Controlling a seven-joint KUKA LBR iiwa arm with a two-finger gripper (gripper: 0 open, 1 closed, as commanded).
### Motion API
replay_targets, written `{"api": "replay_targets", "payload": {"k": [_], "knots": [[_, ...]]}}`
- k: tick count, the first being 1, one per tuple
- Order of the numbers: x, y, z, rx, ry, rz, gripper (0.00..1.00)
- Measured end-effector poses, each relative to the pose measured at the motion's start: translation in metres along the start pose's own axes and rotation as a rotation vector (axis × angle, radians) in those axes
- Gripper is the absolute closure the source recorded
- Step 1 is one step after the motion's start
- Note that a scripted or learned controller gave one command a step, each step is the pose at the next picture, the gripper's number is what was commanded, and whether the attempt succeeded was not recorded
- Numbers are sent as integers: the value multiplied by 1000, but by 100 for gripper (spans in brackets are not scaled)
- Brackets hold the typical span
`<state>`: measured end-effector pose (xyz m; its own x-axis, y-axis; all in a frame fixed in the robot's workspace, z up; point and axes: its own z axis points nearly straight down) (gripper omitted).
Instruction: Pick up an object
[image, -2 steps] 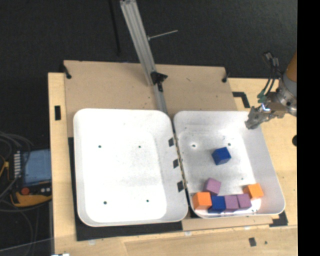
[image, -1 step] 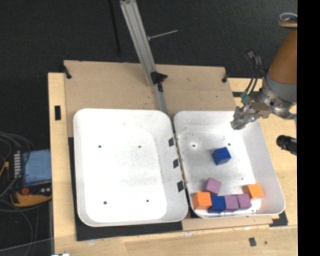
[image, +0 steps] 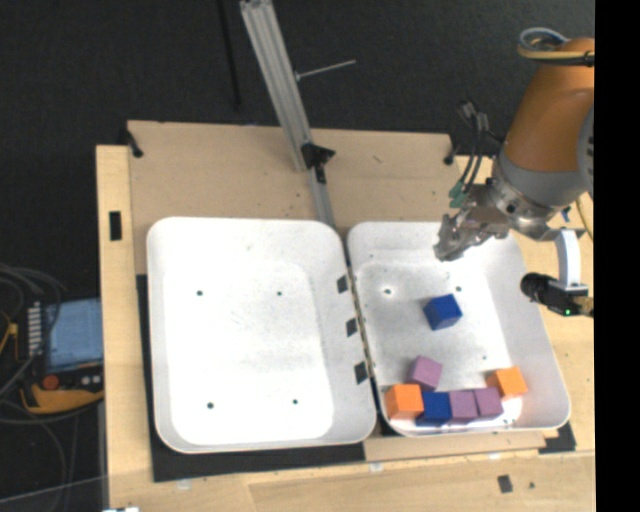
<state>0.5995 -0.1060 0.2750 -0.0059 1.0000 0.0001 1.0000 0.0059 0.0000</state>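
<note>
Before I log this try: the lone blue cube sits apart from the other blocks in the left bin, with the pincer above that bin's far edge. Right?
Not quite: the camera view shows the lone blue cube in the right bin, not the left. The rest holds: it sits apart from the other blocks, and the pincer hangs above that bin's far edge.

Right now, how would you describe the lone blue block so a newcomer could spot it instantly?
Look in the right bin, the one under the hand. Near its middle sits a blue block, alone on bare white floor. The other blue block is wedged among orange and purple blocks along the near edge.
</note>
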Motion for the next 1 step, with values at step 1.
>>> {"api": "replay_targets", "payload": {"k": [1], "knots": [[59, 0, 1, 1, 1, -2, 100]]}}
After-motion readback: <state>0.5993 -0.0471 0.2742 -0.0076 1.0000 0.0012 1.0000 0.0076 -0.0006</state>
